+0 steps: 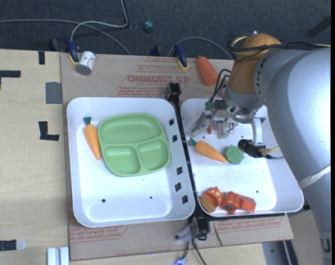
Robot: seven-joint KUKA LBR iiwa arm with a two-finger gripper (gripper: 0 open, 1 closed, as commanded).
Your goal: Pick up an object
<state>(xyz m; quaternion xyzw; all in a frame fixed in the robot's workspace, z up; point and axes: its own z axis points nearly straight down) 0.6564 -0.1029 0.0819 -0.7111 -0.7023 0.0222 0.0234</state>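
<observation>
While the gripper [212, 123] hovers upper-centre over the right bin [267, 192] | finger state: cannot tell | risk: descent misses carrot [210, 151] lying below it, closing on nothing.

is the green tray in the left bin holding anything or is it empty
Empty: all three compartments of the green tray show bare green. The carrot lies beside it on the bin floor.

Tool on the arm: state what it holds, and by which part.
Cannot be told. The tool hangs low over the right bin, above the carrot; nothing shows clearly between its tips.
</observation>
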